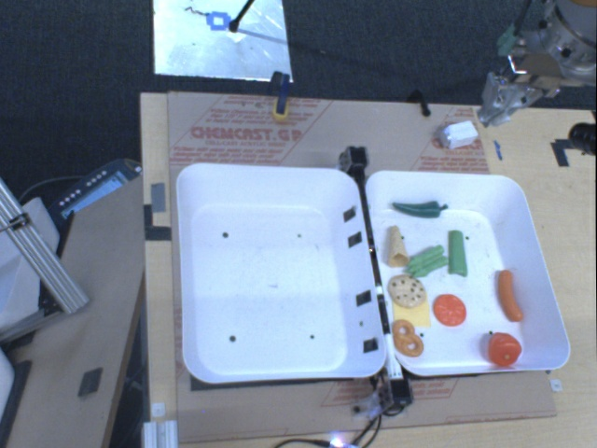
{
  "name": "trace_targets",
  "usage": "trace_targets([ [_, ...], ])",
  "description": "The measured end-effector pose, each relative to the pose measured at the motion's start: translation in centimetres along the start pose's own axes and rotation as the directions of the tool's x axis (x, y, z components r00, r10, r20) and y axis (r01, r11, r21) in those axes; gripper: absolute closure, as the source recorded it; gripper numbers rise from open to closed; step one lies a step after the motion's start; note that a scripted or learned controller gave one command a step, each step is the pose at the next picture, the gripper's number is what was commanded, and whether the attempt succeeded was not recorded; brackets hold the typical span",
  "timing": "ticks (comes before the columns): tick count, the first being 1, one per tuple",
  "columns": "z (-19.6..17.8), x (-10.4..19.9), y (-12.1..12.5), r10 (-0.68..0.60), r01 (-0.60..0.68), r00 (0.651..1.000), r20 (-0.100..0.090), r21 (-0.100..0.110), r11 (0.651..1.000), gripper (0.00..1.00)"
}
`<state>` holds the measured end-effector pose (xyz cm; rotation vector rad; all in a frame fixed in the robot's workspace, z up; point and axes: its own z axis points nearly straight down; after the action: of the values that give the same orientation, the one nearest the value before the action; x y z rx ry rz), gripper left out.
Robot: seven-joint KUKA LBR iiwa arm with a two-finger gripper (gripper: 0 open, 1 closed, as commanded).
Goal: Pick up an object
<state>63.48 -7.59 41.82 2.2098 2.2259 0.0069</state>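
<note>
Up at the far right corner the gripper (pixel 499 96) hangs above the bench; whether it is clenched I cannot tell. Toy food, including a tomato (pixel 505 349) and sausage (pixel 508 295), lies in the right bin (pixel 534 222).

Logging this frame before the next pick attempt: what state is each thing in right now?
gripper: raised above the bench beyond the right bin, nothing visible between its fingers
left bin: on the bench, beside the right bin
right bin: holds the toy foods
green pepper: lying flat, near far wall
green bean: lying flat
cookie: lying flat
tomato slice: lying flat
sausage: lying flat
tomato: resting in near right corner
</note>
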Motion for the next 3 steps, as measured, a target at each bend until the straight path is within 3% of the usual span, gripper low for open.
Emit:
trace_targets([
  [2, -4.6, 6.8, -3.9, -0.001, 0.001, 1.000, -0.001, 0.002, 1.000, 1.00],
  [3, -5.9, 8.7, -1.0, 0.001, -0.001, 1.000, 0.000, 0.001, 1.000, 1.00],
])
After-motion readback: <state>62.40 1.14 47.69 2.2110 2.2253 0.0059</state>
